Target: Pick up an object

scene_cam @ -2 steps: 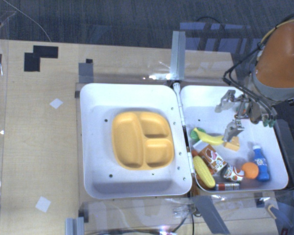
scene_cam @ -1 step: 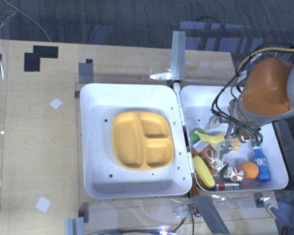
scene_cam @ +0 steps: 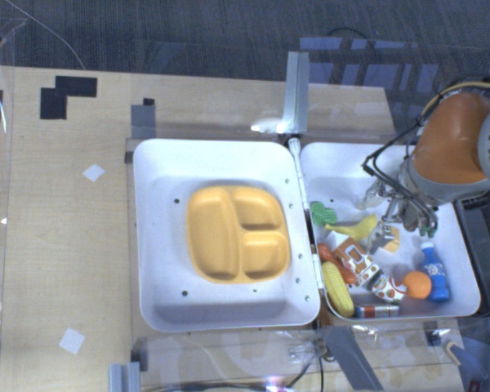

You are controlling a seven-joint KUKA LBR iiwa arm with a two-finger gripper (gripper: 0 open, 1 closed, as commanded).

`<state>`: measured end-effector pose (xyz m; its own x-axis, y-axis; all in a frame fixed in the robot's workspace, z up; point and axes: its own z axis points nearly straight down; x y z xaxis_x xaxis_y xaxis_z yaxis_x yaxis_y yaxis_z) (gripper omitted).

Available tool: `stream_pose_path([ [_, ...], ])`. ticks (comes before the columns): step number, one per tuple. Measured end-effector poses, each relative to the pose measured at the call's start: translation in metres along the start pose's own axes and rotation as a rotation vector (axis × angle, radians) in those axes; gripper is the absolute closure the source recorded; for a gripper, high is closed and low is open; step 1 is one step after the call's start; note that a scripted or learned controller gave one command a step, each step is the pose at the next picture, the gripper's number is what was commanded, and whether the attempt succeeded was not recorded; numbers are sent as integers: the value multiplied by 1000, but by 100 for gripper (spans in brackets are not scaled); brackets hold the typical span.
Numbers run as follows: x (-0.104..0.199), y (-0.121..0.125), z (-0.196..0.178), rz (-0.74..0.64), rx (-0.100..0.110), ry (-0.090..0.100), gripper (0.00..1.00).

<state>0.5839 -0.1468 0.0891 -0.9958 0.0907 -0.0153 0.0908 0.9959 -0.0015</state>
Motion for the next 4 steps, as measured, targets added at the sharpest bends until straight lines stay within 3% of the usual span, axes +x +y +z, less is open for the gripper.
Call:
stream_pose_path([
  [1, -30, -18, 1, 269, 0, 3, 0],
  [2, -55, 17, -27, 529, -1, 4, 0],
  [3, -55, -26, 2, 512, 2, 5, 0],
  [4, -31, 13, -21, 815, 1, 7, 0],
])
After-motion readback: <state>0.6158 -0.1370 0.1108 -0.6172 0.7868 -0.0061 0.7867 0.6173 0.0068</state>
